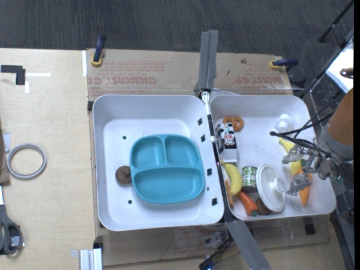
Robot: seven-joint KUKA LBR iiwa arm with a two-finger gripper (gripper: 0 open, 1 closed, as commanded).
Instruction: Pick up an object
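Several candidate objects sit in the right bin [264, 108], none lifted. Closest to the gripper [301, 176]: an orange carrot-like piece [304, 195] just beside and below the fingers, touching or nearly touching them; can't tell which. Yellow piece [286, 145] just up-left of the gripper. White round lid or dish [270, 188], tilted, lies left of the gripper near the bin's front wall. Left of that, a green-labelled can [250, 177], a banana [233, 176] and a second carrot [244, 201] crowd the front-left corner, touching each other. Further back along the divider: a black-and-white boxy toy [226, 136] and a brown pretzel-shaped ring [233, 122] behind it. Small white cup-like item [283, 121] near the back right.

Fingers: can't tell if open or closed, cables and wrist hardware clutter that spot. Nothing visibly between them. Arm [343, 131] enters from the right over the bin's right wall, gripper low inside the bin.

Left bin [107, 151]: teal three-compartment plate [167, 167] in the middle, flat; small brown round object [123, 175] just beside its left edge.

Bench [45, 207] left of the bins: grey tape ring [25, 161], scissors [8, 235] at the near-left edge. Cardboard sheet [152, 75] behind the bins, clamped by blue-yellow clips [99, 50] at its back corners.
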